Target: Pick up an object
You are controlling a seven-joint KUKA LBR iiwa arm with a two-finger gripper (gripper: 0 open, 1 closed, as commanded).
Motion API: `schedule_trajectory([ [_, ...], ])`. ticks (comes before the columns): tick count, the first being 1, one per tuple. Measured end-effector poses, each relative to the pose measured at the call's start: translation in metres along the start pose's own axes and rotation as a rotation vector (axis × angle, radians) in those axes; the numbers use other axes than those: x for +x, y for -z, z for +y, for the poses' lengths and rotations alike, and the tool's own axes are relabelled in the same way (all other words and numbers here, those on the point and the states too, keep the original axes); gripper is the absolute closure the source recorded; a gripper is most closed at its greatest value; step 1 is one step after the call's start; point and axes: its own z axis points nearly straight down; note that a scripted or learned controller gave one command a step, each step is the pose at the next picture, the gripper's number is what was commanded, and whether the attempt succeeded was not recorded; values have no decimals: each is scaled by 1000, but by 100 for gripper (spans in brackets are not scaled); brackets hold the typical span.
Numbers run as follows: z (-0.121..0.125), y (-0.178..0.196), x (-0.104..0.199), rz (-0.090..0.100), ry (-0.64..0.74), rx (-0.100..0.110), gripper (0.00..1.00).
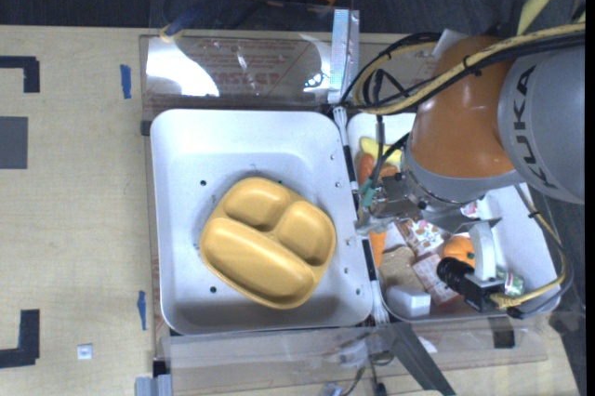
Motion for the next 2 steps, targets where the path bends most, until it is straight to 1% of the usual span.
schedule_trajectory([
  [1, 53, -51, 59, -1, -125, -5, 100],
  [2, 141, -139, 111, 3, -178, -7, 100],
])
